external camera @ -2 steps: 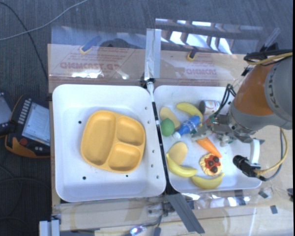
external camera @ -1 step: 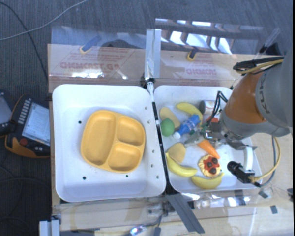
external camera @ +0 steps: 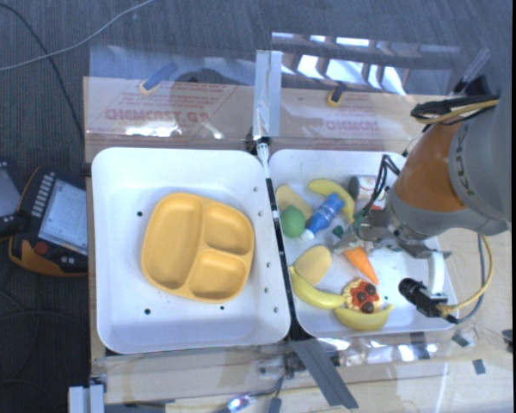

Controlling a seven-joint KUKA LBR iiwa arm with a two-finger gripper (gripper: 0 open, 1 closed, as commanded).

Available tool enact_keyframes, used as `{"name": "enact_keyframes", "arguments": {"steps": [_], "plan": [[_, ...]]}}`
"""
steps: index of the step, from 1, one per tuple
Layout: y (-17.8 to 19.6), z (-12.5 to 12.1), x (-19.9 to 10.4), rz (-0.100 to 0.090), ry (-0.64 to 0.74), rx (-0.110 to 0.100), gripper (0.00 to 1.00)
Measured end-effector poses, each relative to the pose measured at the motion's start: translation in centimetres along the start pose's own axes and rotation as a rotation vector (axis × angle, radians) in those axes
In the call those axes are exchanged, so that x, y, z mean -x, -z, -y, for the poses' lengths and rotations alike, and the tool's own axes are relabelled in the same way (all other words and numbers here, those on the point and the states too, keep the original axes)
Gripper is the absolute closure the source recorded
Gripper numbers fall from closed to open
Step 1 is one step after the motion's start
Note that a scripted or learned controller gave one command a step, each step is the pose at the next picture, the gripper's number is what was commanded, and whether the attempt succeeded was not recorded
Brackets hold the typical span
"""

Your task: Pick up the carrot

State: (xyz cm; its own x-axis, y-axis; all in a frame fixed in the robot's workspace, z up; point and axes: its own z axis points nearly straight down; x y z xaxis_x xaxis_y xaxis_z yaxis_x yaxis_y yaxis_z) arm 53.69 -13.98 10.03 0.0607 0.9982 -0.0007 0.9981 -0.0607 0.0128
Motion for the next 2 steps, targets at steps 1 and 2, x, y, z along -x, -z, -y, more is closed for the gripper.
{"name": "enact_keyframes", "arguments": {"steps": [1,2], "plan": [[10.8,-4.2,-4.4,0.003,-0.086,-0.015,1.0],[9.2,-2.2,0.5,0.003,-0.02,-0.016,1.0]]}}
